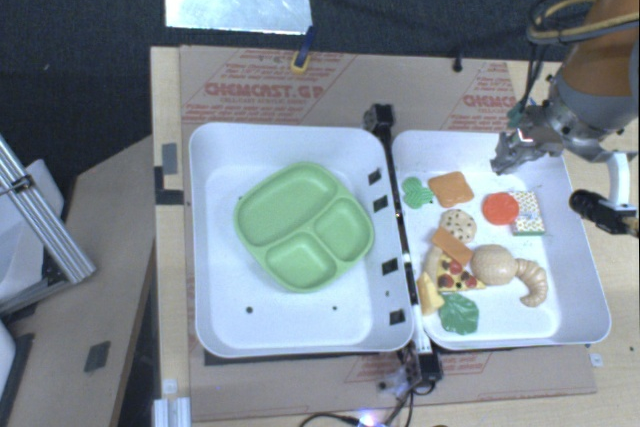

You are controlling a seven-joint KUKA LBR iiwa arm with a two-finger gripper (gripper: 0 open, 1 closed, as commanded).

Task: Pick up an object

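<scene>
Gripper over right bin's far edge | grip state: cannot tell | nearest object: red-orange disc, just below-left of gripper, apart from it | lies in right bin beside patterned square

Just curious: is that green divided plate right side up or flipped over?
Right side up: the green plate shows its three hollow compartments facing upward.

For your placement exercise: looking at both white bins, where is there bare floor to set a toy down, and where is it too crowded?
Left bin: bare floor rings the green divided plate, widest along the near wall and far-left corner. Right bin: free strip along the far wall beyond the orange slice, near the gripper, plus the near-right corner past the croissant. Crowded: the pizza slice, cookie, bread roll cluster.
</scene>
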